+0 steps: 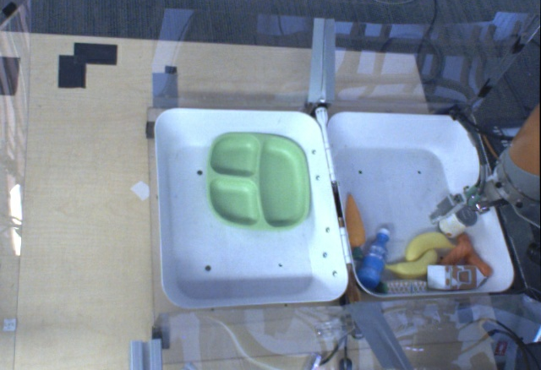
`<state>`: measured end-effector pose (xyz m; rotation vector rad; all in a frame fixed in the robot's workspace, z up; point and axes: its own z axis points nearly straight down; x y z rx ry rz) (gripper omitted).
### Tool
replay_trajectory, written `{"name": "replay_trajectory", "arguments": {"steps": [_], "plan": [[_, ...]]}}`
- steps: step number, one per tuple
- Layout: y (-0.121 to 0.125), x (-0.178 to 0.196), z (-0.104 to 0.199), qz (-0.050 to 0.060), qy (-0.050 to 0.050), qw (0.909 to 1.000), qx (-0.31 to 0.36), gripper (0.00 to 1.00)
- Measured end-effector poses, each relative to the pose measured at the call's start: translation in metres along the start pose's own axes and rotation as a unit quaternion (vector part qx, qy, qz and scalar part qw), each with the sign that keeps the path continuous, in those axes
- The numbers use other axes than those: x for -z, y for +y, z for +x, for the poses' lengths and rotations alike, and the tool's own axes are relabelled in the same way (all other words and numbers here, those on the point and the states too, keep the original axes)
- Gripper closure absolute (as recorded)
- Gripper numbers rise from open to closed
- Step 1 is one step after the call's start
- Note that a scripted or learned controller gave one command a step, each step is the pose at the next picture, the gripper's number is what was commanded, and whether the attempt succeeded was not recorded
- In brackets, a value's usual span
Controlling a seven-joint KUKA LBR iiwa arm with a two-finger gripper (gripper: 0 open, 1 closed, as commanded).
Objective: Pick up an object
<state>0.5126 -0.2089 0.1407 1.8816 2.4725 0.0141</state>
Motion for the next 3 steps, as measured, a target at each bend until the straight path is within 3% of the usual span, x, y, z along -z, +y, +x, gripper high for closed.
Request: {"name": "replay_trajectory", "arguments": {"steps": [1, 2, 3], "plan": [[0.023, -0.051, -0.004, 0.007, 0.006, 0.9998, 0.020, 0.00], [0.026, -0.039, -0.004, 0.004, 0.005, 0.9998, 0.021, 1.00], [0.060, 0.070, 0.041, 0.010, 0.009, 0.9996, 0.024, 1.00]]}}
